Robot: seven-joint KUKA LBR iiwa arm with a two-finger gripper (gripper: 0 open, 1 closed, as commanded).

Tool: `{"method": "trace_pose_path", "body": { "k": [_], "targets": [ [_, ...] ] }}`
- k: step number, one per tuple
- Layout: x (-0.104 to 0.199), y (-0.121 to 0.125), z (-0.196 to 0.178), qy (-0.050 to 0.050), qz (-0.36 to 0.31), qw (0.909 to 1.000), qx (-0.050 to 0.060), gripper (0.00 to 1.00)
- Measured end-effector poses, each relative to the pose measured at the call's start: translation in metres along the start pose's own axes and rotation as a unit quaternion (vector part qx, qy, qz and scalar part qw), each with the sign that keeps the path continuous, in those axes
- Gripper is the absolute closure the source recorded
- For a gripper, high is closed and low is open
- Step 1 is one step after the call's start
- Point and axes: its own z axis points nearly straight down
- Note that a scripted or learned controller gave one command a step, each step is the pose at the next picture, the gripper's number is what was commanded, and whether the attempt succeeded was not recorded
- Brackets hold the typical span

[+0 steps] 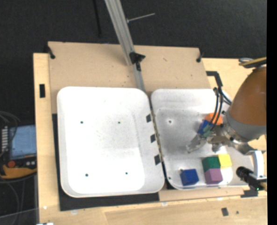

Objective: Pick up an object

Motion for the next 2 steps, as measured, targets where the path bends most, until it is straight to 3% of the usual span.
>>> {"method": "trace_pose_path", "body": {
  "k": [1, 2],
  "targets": [
    [-0.007, 0.004, 0.060, 0.000, 0.000, 1.0000, -0.001, 0.00],
    [-0.008, 0.006, 0.091, -0.001, 0.000, 1.0000, -0.005, 0.00]
  ]
}}
